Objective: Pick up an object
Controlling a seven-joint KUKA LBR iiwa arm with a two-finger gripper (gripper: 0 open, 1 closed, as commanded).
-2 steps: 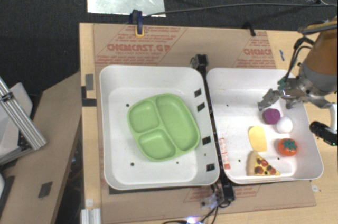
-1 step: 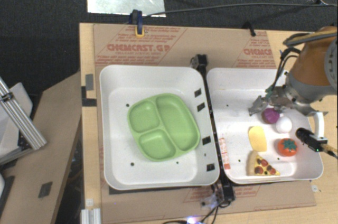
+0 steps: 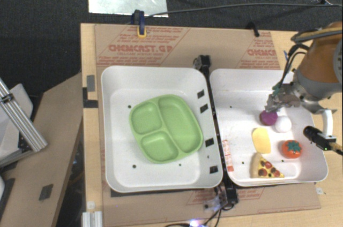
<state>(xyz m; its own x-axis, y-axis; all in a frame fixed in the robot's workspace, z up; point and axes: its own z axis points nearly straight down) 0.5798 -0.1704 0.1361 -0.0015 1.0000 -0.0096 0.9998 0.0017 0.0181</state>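
A green divided plate [image 3: 165, 128] is seen lying in the left bin [image 3: 115, 113], left of centre in the frame. In the right bin [image 3: 236, 108], a yellow block [image 3: 261, 141] and a pizza slice toy [image 3: 265, 167] are noted towards the lower right, with a tomato-like toy [image 3: 291, 149] beside them. A purple object [image 3: 268, 117] and a white ball [image 3: 283, 125] are found touching, just above. The end effector [image 3: 277, 100] is positioned directly over the purple object; whether it is open or closed cannot be determined.
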